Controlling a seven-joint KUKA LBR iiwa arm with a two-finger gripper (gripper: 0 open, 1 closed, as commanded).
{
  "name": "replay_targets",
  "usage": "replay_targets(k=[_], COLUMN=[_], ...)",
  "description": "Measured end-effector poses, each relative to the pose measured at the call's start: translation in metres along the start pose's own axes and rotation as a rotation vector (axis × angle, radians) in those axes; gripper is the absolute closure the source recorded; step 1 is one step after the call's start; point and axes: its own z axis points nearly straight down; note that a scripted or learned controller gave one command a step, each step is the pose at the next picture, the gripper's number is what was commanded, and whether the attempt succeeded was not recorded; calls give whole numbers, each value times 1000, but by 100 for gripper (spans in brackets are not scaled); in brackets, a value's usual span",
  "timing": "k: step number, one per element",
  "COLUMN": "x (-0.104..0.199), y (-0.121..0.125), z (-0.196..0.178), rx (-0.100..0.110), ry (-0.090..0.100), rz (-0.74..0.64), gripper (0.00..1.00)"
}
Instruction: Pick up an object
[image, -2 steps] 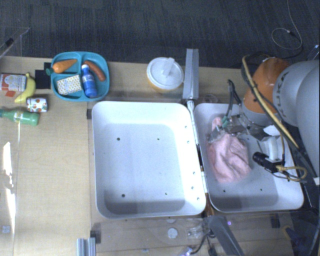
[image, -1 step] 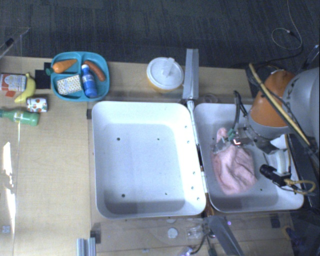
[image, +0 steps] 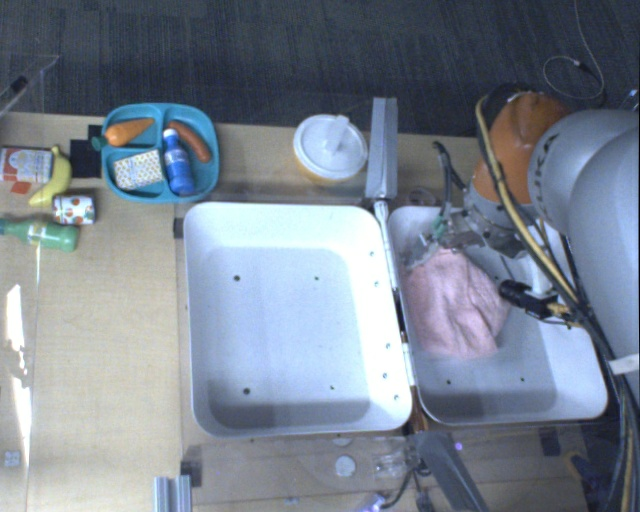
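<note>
A crumpled pink cloth (image: 455, 308) lies in the right bin (image: 520, 395), against its left wall. My gripper (image: 441, 232) is low in the far left corner of that bin, right at the cloth's far end. The grey arm with its orange band (image: 520, 130) comes in from the upper right, and black and yellow cables hang over the bin. The arm and cables partly hide the far right part of the bin.
The left bin (image: 290, 320) sits beside it, with a metal bar (image: 381, 150) behind the gap between them. Behind the bins stand a white lidded cup (image: 330, 148) and a blue divided plate (image: 160, 152) of toy food. A banana (image: 52, 178), a can (image: 74, 209) and a green bottle (image: 40, 234) lie far left.
</note>
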Motion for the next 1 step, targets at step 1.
replay_targets(k=[1], x=[2], y=[-62], z=[-2], rx=[0], ry=[-1], rz=[-96], gripper=[0])
